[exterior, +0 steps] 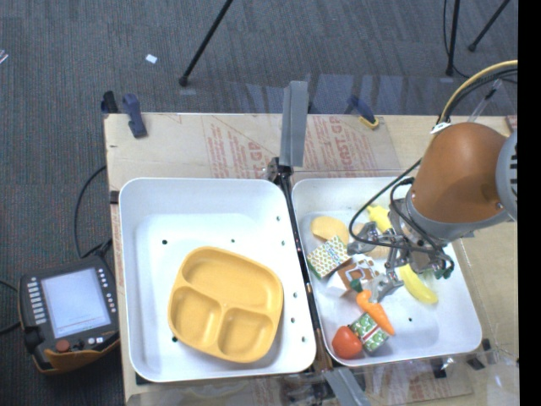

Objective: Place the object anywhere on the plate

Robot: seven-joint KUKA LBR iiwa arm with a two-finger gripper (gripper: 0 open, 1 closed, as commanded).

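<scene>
Plate (pixel 226 302) first — yellow, three-compartment, bare, lying in the left bin (pixel 144 227), well apart from the work. In the right bin (pixel 456 328) the end effector (pixel 390 276) hangs low among toy food, just above the carrot (pixel 374 310), which lies diagonally; whether it grips anything, I cannot tell.

Robotics lab: teach pendant (pixel 72 312), tripod legs (pixel 211 32), clamped cardboard-topped bench (pixel 211 142).
</scene>
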